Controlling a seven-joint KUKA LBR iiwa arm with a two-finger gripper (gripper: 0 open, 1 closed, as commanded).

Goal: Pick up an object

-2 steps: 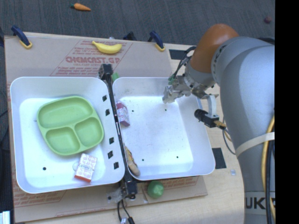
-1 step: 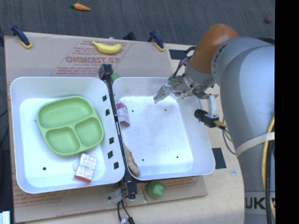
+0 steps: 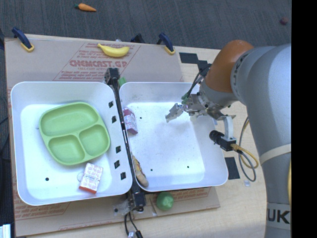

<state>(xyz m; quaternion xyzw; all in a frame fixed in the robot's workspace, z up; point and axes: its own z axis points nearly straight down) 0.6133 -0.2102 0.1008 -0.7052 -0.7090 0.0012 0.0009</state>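
Camera view, arm: I see the grey arm (image 3: pixel 262 83) reaching in from the right, its orange band above the right bin's far right corner.
Gripper: the gripper (image 3: pixel 174 113) hangs over the upper middle of the right bin (image 3: pixel 198 167).
Fingers: I cannot tell whether they are spread or closed; nothing shows between them.
Right bin objects: a red-and-white packet (image 3: pixel 130 120) lies against the left wall, well apart from the gripper; a tan piece (image 3: pixel 139 172) lies at the near left corner.
Left bin: the left bin (image 3: pixel 25 133) holds a green divided plate (image 3: pixel 74 132) and a small red-and-white box (image 3: pixel 91 177) near its front.
Tabletop: a banana (image 3: pixel 114 49) lies on the cardboard behind the bins; a green ball (image 3: pixel 165 201) sits in front of the right bin.
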